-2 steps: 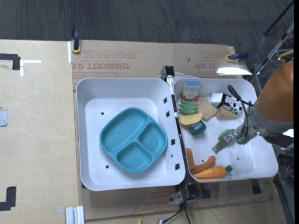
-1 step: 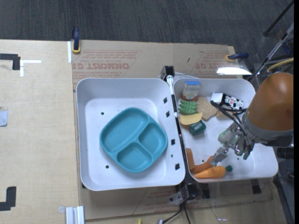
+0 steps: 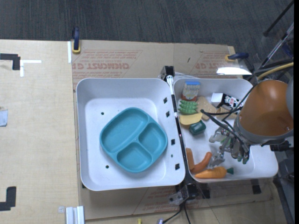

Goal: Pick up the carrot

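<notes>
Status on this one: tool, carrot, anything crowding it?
Tool low in right bin, just above carrot. Carrot lying at the bin's near wall. Sausage alongside, close.

Orange carrot (image 3: 211, 173) lies flat near right bin's (image 3: 266, 171) front wall.

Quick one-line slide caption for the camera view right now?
Arm's end effector low in the right bin, just above the carrot; teal divided plate in the left bin.
</notes>
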Controlling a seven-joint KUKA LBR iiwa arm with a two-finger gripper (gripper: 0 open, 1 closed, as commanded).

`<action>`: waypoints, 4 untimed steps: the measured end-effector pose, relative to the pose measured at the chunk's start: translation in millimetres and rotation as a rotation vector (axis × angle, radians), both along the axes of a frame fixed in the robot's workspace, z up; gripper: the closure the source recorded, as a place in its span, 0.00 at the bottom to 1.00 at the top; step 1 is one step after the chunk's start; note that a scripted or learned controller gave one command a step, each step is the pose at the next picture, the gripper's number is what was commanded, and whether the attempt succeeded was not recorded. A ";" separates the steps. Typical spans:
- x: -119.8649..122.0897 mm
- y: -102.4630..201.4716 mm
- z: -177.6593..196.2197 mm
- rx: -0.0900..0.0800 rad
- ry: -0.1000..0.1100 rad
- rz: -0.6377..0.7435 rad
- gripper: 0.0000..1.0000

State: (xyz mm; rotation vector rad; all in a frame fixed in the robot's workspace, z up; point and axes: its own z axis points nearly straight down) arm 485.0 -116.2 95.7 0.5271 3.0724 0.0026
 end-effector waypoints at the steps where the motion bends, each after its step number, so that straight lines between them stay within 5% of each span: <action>1: 3.6 13.8 1.5 -0.009 -0.011 0.336 0.00; 2: 4.1 15.4 2.2 -0.019 -0.014 0.742 0.00; 3: 7.1 22.0 0.5 -0.017 -0.002 0.721 0.00; 4: 8.4 22.5 9.4 -0.014 -0.003 0.712 1.00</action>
